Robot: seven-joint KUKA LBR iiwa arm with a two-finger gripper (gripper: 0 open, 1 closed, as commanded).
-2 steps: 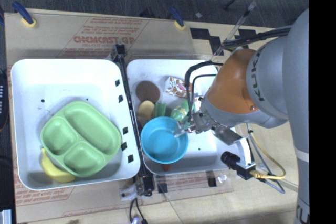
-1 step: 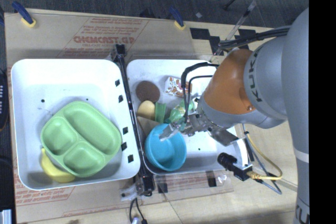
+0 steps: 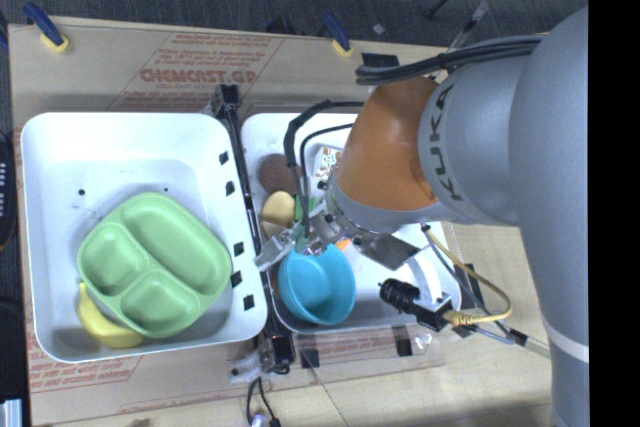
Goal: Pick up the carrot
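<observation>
While only a sliver of orange, most likely the carrot (image 3: 343,242), peeks out from under the wrist in the right bin (image 3: 262,130), the grasp has to be judged half blind: it lies near that bin's front edge, just above the rim of the blue cup (image 3: 316,287) and just right of the gripper (image 3: 305,237). How the fingers stand I cannot tell, since the arm (image 3: 480,145) covers most of them. To do this step well, the gripper should settle squarely over the orange piece, close along its narrow width, and lift straight up without nudging the cup. Close by toward the bin's left wall sit a pale yellow lump (image 3: 279,208) and a brown one (image 3: 276,173) behind it, either easy to catch by mistake. Well apart, the left bin (image 3: 40,145) holds a green divided plate (image 3: 154,262) resting over something yellow (image 3: 100,325) at its front left corner.
</observation>
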